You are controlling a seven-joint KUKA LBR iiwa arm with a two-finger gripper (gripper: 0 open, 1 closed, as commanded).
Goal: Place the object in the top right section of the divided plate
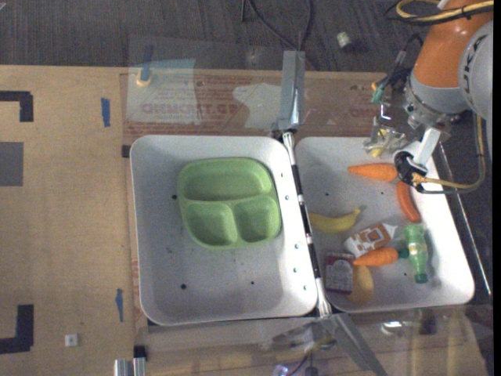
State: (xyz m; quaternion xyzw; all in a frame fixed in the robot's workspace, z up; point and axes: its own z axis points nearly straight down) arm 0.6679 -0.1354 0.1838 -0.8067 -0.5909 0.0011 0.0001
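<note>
The end effector (pixel 391 135) hangs over the far edge of the right bin (pixel 462 288), near that bin's far right corner, below the grey wrist and orange band; its tip is a tangle of cable and metal from this height, so I cannot tell how it is set, and nothing can be made out in its hold. The task does not name its object. The closest candidate, as I judge it, is the carrot (pixel 374 171), which lies on the bin floor just nearer the camera than the end effector and almost directly under it. Its long axis runs roughly parallel to the bin's far edge, thick end towards the right wall and thin tip towards the divider between the bins. A second orange piece (pixel 407 202) lies just beyond it towards the right wall, with its axis running near-to-far instead. The banana (pixel 337 222), a small carton (pixel 369 240), another carrot (pixel 377 257) and a green bottle (pixel 416 251) sit further towards the near edge. The divided plate (pixel 227 202) rests in the left bin (pixel 156 288), well apart from the end effector and across the divider. With one arm only, the coming move seems to turn on a short drop towards the near side, onto the carrot and across its width.
</note>
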